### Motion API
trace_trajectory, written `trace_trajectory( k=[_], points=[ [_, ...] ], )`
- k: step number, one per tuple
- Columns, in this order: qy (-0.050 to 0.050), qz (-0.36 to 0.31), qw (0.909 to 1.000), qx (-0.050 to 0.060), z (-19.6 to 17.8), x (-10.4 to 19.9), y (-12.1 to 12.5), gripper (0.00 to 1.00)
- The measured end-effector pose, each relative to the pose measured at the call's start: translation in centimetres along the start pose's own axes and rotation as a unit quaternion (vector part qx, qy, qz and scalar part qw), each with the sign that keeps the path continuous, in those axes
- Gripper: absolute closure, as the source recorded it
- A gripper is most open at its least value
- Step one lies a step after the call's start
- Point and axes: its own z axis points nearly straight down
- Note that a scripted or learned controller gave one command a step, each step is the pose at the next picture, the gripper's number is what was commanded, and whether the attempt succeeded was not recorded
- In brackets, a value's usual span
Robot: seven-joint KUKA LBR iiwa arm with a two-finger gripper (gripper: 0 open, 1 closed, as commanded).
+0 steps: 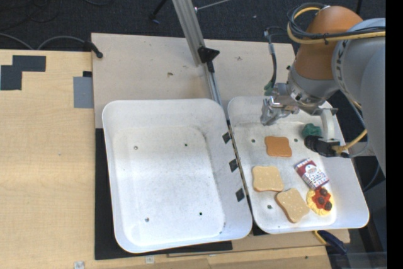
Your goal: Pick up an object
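**Gripper over the back of the right bin, brown slice just in front of it**

The tabletop (145, 66) bears two white bins side by side. The left bin (164, 104) is the larger; the right bin (249, 120) carries all the loose items. The arm (352, 66) reaches in from the right, and its gripper (272, 113) hangs over the back part of the right bin, near the wall shared with the left bin.

The likeliest target is the brown slice (278, 147). It lies flat on the bin floor, near the gripper and on its front side, a touch to the right in the view, apart from it. The slice is close to square with no clear long axis, so approach angle should matter little; being so flat, it may be hard to get under.

Whether the gripper is spread or closed cannot be told at this angle, and no item is seen in its grasp.

Farther forward lie two pale bread slices, one (267, 178) behind the other (291, 205), which touches it at a corner. To their right sit a red and white carton (309, 173) and a yellow piece with red berries (321, 200). A small green item (310, 130) lies to the gripper's right.
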Motion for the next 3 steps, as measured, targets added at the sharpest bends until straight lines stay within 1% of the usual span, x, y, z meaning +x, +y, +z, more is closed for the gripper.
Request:
trace_trajectory(
  k=[1, 2, 3],
  points=[
    [0.000, -0.002, 1.0000, -0.001, -5.5, -0.7, 0.9, 1.00],
    [0.000, -0.002, 1.0000, 0.001, -6.3, -0.7, 1.0, 1.00],
    [0.001, -0.003, 1.0000, 0.003, -5.8, 4.9, 1.0, 1.00]
  ],
)
